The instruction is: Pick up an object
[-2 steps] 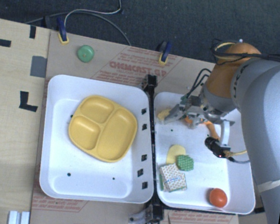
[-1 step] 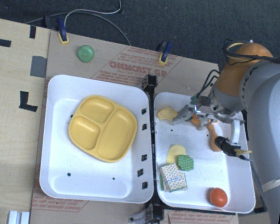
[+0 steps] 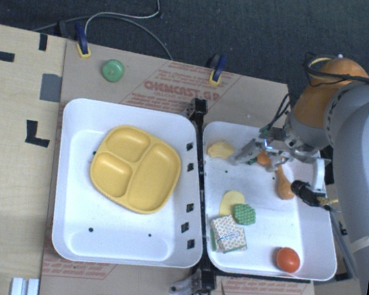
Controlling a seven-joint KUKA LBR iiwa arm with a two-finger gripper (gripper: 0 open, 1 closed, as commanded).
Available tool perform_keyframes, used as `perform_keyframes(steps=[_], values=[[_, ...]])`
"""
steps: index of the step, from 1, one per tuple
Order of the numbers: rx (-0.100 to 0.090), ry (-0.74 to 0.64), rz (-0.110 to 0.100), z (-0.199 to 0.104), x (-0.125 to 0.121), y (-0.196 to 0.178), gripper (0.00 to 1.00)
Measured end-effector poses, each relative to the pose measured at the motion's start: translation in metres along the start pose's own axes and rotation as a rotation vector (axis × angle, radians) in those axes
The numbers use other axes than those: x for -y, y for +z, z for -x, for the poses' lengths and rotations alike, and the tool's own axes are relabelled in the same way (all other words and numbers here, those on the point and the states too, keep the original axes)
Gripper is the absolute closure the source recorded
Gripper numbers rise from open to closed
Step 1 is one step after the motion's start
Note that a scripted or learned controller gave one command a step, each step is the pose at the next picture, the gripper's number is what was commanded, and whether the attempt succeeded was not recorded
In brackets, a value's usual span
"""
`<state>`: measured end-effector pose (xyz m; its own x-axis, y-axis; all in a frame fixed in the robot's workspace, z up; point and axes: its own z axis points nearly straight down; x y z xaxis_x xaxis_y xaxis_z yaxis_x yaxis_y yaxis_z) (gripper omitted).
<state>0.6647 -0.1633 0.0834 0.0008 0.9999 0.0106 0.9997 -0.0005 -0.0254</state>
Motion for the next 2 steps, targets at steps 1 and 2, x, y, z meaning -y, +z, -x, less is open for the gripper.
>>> perform_keyframes(steps=[1,2], values=[[0.013,-0.001,0.028,0.047,-0.002,-0.100,0.00],[0.019,-0.002,0.040,-0.004,-0.007,-0.017,0.00]])
